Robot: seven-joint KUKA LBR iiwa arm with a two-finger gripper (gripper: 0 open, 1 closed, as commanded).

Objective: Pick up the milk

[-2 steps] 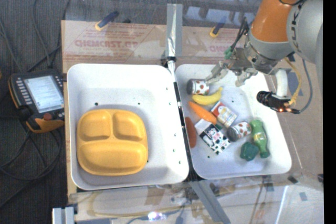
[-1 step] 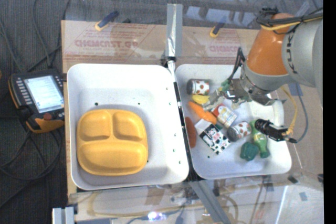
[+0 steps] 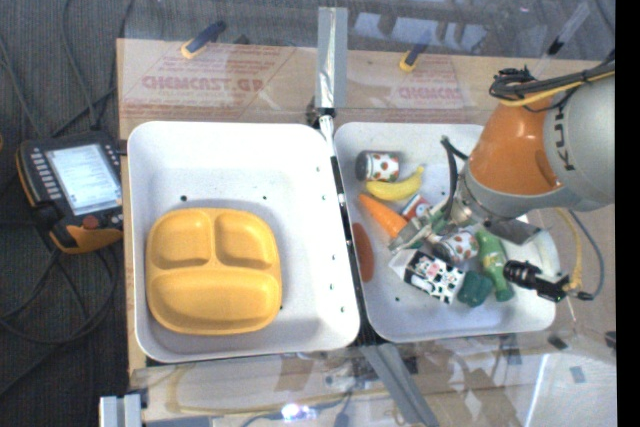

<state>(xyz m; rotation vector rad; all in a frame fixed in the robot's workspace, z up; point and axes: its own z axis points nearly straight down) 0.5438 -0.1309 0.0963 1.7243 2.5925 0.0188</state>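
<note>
The milk (image 3: 431,275) is a small white carton with black cow patches. It lies tilted in the right bin (image 3: 400,327), toward the front. My gripper (image 3: 435,229) hangs just above and behind the carton, below the orange wrist band (image 3: 510,160), with the arm reaching in from the right. The carton rests on the bin floor, and nothing shows it as lifted.
Around the carton lie a carrot (image 3: 384,215), a banana (image 3: 394,186), a small can (image 3: 380,164), a red sausage (image 3: 362,251) by the left wall, green toys (image 3: 486,273) and a red-dotted white piece (image 3: 462,243). The left bin (image 3: 240,140) holds a yellow divided tray (image 3: 213,269).
</note>
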